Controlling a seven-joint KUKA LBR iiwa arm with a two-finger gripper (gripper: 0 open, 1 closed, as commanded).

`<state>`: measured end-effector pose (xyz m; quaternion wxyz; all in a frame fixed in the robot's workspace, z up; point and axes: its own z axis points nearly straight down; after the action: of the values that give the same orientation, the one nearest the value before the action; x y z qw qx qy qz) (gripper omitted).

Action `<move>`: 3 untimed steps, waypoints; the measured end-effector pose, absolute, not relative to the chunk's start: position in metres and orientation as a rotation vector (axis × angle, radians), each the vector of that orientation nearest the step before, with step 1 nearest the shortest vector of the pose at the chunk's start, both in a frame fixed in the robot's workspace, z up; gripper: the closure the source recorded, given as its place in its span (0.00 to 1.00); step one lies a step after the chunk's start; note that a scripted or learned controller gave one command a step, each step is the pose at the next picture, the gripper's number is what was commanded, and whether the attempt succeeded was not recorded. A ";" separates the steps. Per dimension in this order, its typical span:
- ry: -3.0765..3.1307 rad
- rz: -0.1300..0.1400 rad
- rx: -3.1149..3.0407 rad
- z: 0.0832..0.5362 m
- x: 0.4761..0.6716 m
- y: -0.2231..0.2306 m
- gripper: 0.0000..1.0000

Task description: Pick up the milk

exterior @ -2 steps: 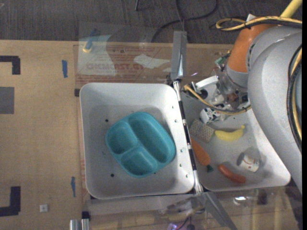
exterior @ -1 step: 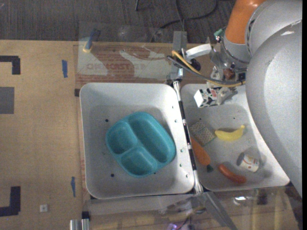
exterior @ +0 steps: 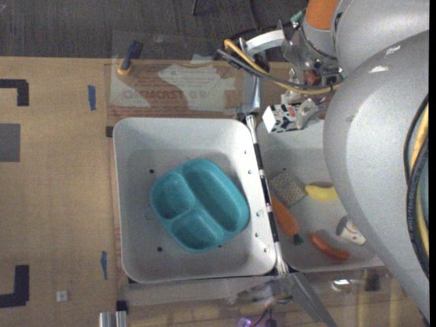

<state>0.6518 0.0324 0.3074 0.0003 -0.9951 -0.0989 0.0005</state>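
Arm (exterior: 381, 128): grey bulk fills the right of the frame, orange band at top right, wrist angling down-left toward the upper middle.

Left bin (exterior: 136, 155): centre of frame, holds a teal divided plate (exterior: 199, 204) lying flat, tilted on a diagonal.

Right bin (exterior: 306, 261): lower right, partly under the arm. In it a grater-like piece (exterior: 289, 190), a banana (exterior: 321, 193), a carrot (exterior: 285, 218), a sausage (exterior: 330, 246), and a small white cup-like item (exterior: 351, 232) at the arm's edge.

Milk (exterior: 285, 117): small white carton with dark print, upper middle of frame, at the far corner of the right bin near the divider between the bins. Long axis runs roughly left-right in the frame, slightly raised at its right end.

Gripper (exterior: 304, 109): directly at the carton's right end. Whether the fingers are spread or closed I cannot tell; cables and the wrist housing crowd that spot. The carton touches or nearly touches the gripper tip, but I cannot see it seated between fingers, so no grasp claimed.

Key relation: the carton lies just left and slightly below the gripper tip, its long axis pointing toward the divider. Judgement: any closing or lifting move depends on the fingers straddling the carton's short width at its right end; a hold on the very end of it could let it swing or slip.
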 end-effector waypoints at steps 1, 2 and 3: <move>-0.310 0.001 -3.127 0.328 0.644 0.069 1.00; -0.310 0.002 -3.127 0.343 0.642 0.074 1.00; -0.364 0.002 -3.121 0.331 0.657 0.122 1.00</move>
<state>0.6568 0.1217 0.3310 -0.0001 -0.9933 -0.1158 0.0006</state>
